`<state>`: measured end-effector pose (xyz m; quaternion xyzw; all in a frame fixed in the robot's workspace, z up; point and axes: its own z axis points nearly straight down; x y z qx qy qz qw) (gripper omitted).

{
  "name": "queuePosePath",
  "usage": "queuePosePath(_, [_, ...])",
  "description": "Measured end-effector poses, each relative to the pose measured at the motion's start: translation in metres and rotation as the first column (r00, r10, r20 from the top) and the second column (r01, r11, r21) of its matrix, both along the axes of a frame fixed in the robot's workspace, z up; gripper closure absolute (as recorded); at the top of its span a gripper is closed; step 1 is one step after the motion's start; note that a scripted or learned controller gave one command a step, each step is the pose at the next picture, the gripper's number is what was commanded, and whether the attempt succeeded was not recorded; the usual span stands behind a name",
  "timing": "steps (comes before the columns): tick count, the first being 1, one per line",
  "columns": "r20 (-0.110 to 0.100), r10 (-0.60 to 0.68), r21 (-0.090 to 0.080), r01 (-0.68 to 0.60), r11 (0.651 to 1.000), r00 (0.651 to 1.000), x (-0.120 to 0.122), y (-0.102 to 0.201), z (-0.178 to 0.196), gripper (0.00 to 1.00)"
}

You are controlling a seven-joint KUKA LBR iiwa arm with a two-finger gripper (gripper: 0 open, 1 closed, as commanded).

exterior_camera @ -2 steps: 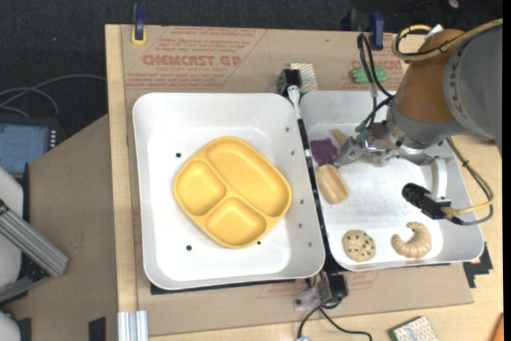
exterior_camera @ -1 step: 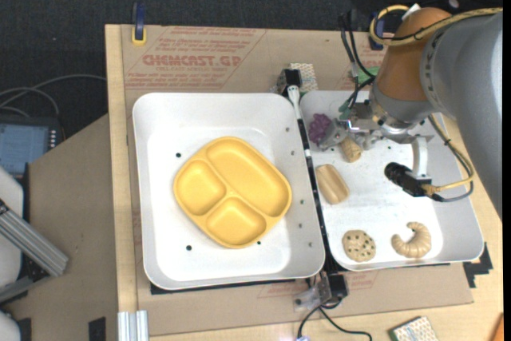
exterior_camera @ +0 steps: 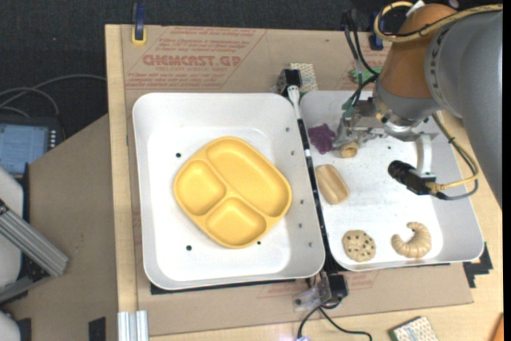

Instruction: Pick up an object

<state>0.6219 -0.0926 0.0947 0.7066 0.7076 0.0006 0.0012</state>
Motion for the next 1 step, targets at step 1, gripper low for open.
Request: queuePosePath(1, [-0.002, -0.001, 0.000, 0.001, 1.000, 1.000, 0.0142, 0.0784, 0.0905, 1.00])
